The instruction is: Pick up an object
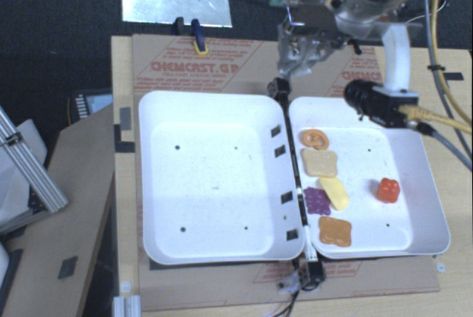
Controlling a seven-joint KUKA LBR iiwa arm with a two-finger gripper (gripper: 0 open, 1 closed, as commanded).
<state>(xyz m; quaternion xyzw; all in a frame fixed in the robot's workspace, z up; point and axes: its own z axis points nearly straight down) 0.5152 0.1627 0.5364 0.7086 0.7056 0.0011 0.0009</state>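
Distance is what the coming move turns on: the gripper (299,57) hangs at the far edge of the bench, above the far end of the seam between the two bins, while every candidate object lies nearer the camera and to the right of it, inside the right bin (429,197). Whether the gripper is wide or narrow I cannot tell, since the metal parts there blur together against the cardboard; nothing visible sits in it. Closest to it is the pretzel (314,138), just inside the bin's left wall toward the far side. Below that, going nearward in a rough column, come the bread slice (320,162), the yellow wedge (335,192) with its long axis running diagonally from far-left to near-right, the purple piece (317,200) touching the wedge's left side, and the brown toast-like piece (335,231) nearest the camera. The red pepper (388,190) stands apart from that column, well to its right with bare floor all around, which in my judgement makes it the cleanest target despite being farther from the gripper. The left bin (207,175) holds no objects to aim for. To reach anything, the arm would need to come nearward and slightly rightward, then descend.
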